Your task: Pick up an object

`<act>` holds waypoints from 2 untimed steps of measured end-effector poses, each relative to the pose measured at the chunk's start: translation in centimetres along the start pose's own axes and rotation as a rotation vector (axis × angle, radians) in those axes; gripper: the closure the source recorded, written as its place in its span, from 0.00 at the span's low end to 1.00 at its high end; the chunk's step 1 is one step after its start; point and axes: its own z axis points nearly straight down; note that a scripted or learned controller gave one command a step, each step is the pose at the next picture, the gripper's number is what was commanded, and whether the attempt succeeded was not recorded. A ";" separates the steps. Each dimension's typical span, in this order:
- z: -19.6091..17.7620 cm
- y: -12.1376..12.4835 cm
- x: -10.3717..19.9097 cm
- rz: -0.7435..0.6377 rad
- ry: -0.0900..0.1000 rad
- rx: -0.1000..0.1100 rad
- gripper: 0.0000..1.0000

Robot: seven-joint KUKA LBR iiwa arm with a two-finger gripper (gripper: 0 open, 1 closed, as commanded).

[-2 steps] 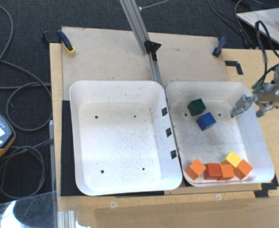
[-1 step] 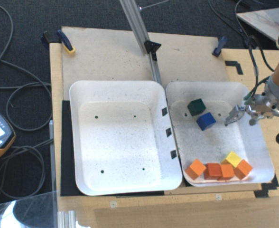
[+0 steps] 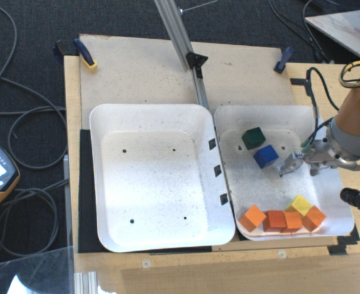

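Note:
In the right bin (image 3: 229, 182), a dark green cube (image 3: 252, 138) and a blue cube (image 3: 266, 156) lie close together near the middle. Along the front wall sit a yellow cube (image 3: 301, 204) and a row of orange and red-orange blocks (image 3: 277, 220). My gripper (image 3: 302, 168) hovers over the right side of this bin, just right of the blue cube and above the yellow one. Its fingers stand open and nothing lies between them. The left fingertip (image 3: 288, 166) is a short way from the blue cube, not touching it.
The left bin (image 3: 100, 164) sits beside the right one, sharing a raised divider (image 3: 218, 170). A slanted metal pole (image 3: 180, 35) rises from the bench behind the bins. Blue clamps (image 3: 85, 52) hold the board's back corners. Cables run along the arm at the right.

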 end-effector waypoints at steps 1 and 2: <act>-1.5 0.3 -0.1 -0.001 -0.003 -0.011 1.00; -7.3 0.6 -1.1 -0.001 -0.007 -0.016 1.00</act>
